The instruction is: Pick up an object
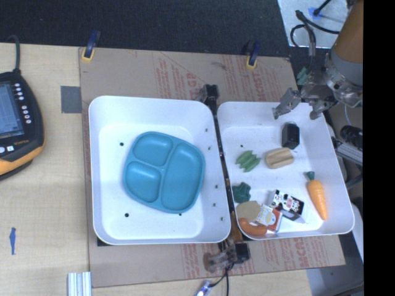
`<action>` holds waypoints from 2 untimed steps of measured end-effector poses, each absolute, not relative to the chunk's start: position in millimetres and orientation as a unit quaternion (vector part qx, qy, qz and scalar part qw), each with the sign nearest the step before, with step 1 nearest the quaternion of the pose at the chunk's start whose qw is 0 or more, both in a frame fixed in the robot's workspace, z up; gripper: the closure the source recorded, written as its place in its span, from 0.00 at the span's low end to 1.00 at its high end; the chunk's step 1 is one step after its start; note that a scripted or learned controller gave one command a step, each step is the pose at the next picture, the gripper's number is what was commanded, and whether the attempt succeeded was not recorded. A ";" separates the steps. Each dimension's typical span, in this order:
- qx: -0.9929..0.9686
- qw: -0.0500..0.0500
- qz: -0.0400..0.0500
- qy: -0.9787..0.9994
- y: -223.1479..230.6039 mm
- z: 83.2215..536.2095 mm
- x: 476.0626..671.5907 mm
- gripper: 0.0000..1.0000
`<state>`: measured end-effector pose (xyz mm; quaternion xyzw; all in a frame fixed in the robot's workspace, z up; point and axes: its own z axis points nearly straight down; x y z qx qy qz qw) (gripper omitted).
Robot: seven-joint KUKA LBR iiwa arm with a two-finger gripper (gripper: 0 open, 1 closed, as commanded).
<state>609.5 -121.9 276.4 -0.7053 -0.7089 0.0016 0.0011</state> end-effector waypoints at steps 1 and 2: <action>-0.706 0.001 0.003 -0.709 -193.1 201.1 603.0 0.00; -0.705 0.001 0.002 -0.709 -210.9 90.5 655.7 0.00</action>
